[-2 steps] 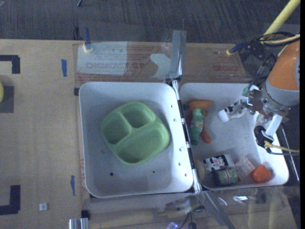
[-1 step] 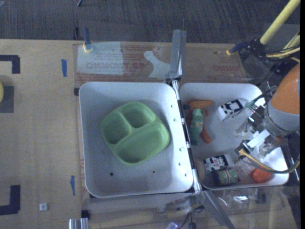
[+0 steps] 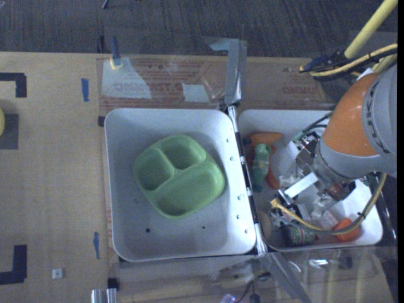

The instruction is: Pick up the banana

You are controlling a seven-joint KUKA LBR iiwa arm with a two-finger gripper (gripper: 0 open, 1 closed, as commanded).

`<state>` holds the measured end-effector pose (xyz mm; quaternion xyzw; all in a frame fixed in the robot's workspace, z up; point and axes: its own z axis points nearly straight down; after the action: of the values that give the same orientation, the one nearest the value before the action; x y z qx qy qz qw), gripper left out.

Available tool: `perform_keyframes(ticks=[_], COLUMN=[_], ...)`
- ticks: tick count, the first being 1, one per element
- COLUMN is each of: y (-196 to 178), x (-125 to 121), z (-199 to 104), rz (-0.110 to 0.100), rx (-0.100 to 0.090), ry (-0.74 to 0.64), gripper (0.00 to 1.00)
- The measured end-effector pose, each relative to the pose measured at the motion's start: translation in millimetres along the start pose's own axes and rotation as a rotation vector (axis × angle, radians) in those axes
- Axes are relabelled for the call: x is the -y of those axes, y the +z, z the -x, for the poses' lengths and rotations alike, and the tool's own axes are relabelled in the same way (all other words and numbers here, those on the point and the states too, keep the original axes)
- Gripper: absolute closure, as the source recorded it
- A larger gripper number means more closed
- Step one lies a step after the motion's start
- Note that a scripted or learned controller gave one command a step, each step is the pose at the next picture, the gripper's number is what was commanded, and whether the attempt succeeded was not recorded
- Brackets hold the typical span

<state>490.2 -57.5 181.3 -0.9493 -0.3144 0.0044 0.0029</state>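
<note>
My gripper [image 3: 291, 193] hangs low over the middle of the right bin [image 3: 372, 235], with the grey and orange wrist [image 3: 353, 131] above it. A thin yellow curve [image 3: 295, 216] lies just under the gripper, towards the bin's front. I cannot tell whether it is the banana's edge or a cable. The arm hides much of this bin's floor.
A green divided plate [image 3: 180, 175] sits in the left bin [image 3: 126, 232]. The right bin holds an orange piece [image 3: 268, 137], a green item [image 3: 261, 160], a dark can [image 3: 298, 235] at the front and an orange piece [image 3: 346, 228] at the front right.
</note>
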Motion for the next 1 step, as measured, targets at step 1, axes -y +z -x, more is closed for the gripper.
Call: perform_keyframes(ticks=[1], y=[-6.7], x=[0.6], z=[-0.1], rz=[-0.006], rx=[0.005], ry=[0.001], gripper=[1.00])
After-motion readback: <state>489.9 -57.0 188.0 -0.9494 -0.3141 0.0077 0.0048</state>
